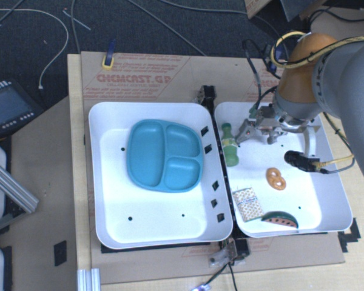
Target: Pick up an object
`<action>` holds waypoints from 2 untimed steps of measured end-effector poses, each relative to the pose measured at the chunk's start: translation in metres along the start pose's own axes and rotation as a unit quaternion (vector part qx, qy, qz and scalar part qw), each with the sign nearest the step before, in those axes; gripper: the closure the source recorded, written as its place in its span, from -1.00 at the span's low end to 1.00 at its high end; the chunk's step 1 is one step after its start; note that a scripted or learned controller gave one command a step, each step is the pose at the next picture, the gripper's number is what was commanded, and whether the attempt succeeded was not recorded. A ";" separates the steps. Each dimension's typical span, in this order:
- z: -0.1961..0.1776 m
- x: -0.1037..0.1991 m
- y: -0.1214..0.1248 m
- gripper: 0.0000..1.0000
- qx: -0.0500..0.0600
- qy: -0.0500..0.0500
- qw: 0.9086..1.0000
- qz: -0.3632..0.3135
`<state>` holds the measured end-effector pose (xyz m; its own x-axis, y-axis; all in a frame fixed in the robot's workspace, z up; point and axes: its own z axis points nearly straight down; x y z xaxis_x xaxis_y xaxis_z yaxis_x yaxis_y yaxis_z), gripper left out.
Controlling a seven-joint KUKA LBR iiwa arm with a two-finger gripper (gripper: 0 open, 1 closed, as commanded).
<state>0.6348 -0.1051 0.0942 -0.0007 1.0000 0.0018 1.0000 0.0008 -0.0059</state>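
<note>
From my seat, the tool [262,129] sits low over the back of the right bin [327,214], its metal fingers splayed apart with nothing between them, so I read it as open and empty. One fingertip reaches toward the bin's left wall, near the green bottle-shaped toy [229,145] that lies along that wall. I would take that toy as the likeliest target, though the tool is not touching it. Further out in the same bin lie an orange pretzel [276,179] near the middle, a speckled white packet [247,203] toward the front left, and a watermelon slice [279,219] at the front rim. All are well apart from the fingers. The left bin [109,223] carries a blue divided plate [165,155], untouched. Both bins rest on the brown surface [170,71].

I judge this to be the approach step, with no grasp yet made. Next I would want the fingers brought astride one object, probably the green toy, then lowered and closed. Its place against the wall leaves little room for a finger on that side.
</note>
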 end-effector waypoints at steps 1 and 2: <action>-0.015 0.000 0.002 1.00 -0.004 0.000 1.000 0.001; -0.075 0.008 0.000 1.00 -0.006 -0.001 1.000 0.000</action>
<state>0.6357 -0.0971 0.1695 -0.0016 1.0000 -0.0001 1.0000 0.0016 0.0061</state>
